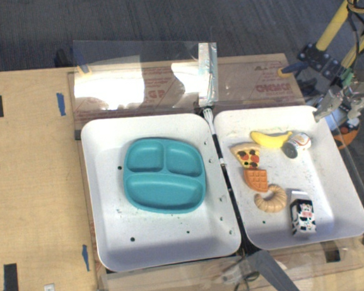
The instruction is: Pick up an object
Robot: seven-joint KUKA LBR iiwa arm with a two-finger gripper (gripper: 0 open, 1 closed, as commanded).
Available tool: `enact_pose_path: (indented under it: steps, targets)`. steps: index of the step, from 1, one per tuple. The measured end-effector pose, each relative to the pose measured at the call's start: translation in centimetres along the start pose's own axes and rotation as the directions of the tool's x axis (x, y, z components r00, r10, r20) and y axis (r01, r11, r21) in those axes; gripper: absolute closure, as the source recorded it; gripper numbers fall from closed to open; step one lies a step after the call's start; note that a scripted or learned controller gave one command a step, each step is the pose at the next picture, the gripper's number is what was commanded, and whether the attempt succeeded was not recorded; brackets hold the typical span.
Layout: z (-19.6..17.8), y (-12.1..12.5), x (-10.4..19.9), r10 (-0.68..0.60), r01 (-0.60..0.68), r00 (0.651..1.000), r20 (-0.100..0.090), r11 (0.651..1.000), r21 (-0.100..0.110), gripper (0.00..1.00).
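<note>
The right bin [337,179] holds several toy foods. A yellow banana [270,138] lies near its back, with a pizza slice [247,155] and a small grey and white can [295,144] beside it. An orange waffle [257,179] and a tan croissant [271,199] sit in the middle. At the front stands a cow-print milk carton [302,214]. My gripper [338,99] hangs at the bin's back right corner, above the rim and apart from every object.
The left bin [113,230] carries a teal divided plate [164,174]. A clear panel and cardboard [163,80] stand behind both bins. Yellow cables [342,17] and arm parts crowd the top right. Plywood bench [27,187] lies to the left.
</note>
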State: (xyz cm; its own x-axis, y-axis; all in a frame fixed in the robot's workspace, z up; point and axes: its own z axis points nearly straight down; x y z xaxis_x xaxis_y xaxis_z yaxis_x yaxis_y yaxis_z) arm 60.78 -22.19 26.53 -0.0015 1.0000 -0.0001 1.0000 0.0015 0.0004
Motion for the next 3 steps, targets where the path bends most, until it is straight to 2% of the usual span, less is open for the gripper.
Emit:
enact_pose_path:
  steps: [1, 2, 3]
  targets:
    - [-15.9, 6.0, 0.0, -0.003, 0.003, 1.0, 0.004, 1.0, -0.011, 0.0]
    - [-16.5, 6.1, 0.2, -0.006, 0.006, 1.0, 0.005, 1.0, -0.007, 1.0]
    - [-17.3, -1.2, 0.0, 0.001, -0.001, 1.0, 0.002, 1.0, -0.004, 1.0]
